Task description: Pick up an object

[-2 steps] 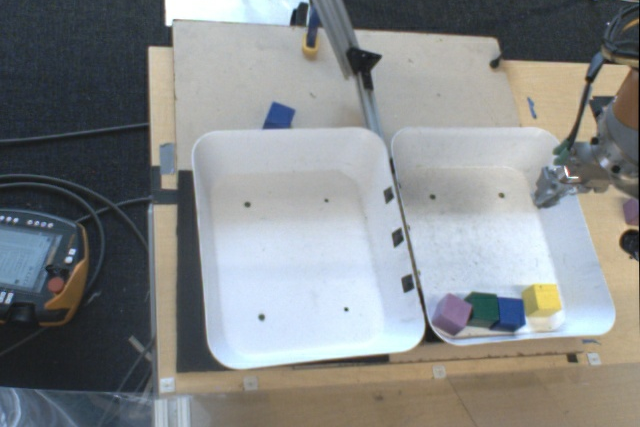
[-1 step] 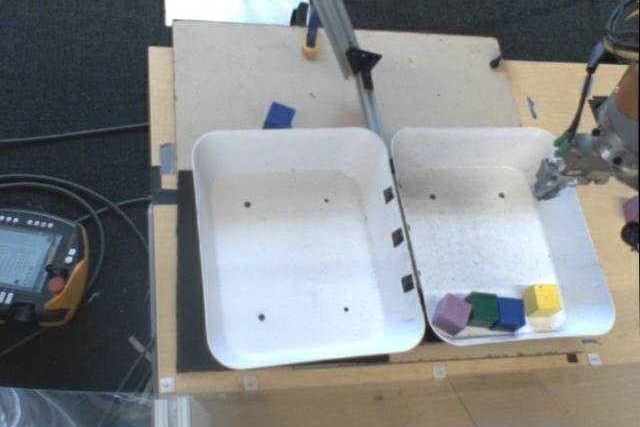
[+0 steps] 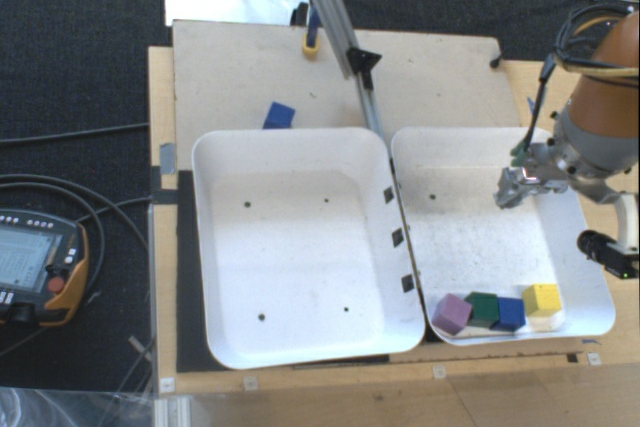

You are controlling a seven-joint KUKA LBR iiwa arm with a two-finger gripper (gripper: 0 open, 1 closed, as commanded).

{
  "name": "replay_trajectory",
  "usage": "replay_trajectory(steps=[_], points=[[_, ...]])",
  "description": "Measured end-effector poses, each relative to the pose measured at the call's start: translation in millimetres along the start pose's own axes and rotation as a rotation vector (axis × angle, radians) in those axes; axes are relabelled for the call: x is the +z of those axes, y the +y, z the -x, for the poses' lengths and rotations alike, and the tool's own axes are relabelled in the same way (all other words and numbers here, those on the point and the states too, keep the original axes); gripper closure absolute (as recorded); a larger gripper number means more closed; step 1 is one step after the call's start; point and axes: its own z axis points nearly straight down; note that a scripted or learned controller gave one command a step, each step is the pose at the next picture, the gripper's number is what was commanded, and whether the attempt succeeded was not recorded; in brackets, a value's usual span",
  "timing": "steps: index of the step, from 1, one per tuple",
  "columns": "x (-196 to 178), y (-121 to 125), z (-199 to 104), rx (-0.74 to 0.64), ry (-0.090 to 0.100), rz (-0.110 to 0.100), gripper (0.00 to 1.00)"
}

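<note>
Position: my gripper [image 3: 517, 185] hangs over the right bin [image 3: 470, 245], mid-bin toward its right wall, well apart from the blocks.
Fingers: too small and blurred here; I cannot tell whether they are parted or closed, and nothing shows between them.
Targets: four blocks crowded along the near rim of the right bin: purple block [image 3: 452, 312], green block [image 3: 483, 307], blue block [image 3: 510, 314], yellow block [image 3: 542, 300].
Handling (my estimate): small, stiff and light; smooth faces may slip but should not crush.
Grip point (my estimate): yellow block, at the row's right end and a little apart, taken across two opposite flat sides; the others touch and leave little room.
Left bin [image 3: 300, 245]: nothing for me.
Stray: another blue piece [image 3: 279, 116] on the table [image 3: 430, 75] beyond the bins.
Writing: none readable; pendant [image 3: 35, 265] screen at far left too blurred.
</note>
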Motion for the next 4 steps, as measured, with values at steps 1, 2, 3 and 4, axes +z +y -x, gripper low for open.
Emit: replay_trajectory(steps=[1, 2, 3, 4], points=[[-20, 58, -15, -0.001, -0.003, 0.01, 1.0], [0, 8, 17, 0.012, -0.004, -0.001, 1.0], [118, -57, 62, 0.012, -0.002, -0.006, 1.0], [64, -12, 66, 0.002, -0.006, 0.01, 1.0]])
